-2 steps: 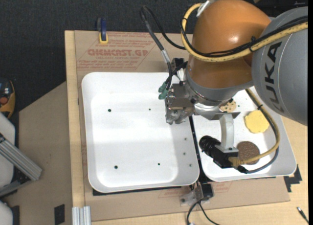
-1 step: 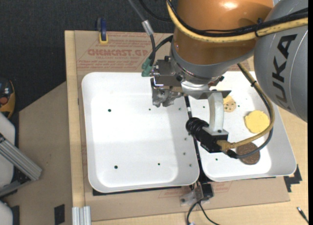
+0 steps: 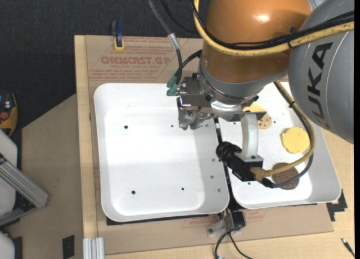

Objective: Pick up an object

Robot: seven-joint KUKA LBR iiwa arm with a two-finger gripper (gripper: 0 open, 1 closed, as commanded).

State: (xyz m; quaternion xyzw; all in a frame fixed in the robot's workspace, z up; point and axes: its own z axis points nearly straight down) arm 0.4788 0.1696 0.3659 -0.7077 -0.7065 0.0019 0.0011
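My gripper (image 3: 191, 120) hangs over the right side of the left white bin (image 3: 140, 162), close to the divide between the bins. Nothing shows in it. In the right bin (image 3: 320, 187) lies a yellow round object (image 3: 295, 139). A brown rounded object (image 3: 286, 175) sits nearer the front edge. A small tan speckled disc (image 3: 265, 120) and a yellow scrap (image 3: 256, 107) lie farther back, partly hidden by the arm. All of these are to the right of the gripper, apart from it.
The big grey and orange arm (image 3: 253, 21) covers the back of the right bin. A black cable fitting (image 3: 239, 162) hangs over the rim between the bins. A blue clamp (image 3: 117, 34) holds the cardboard base at the back left.
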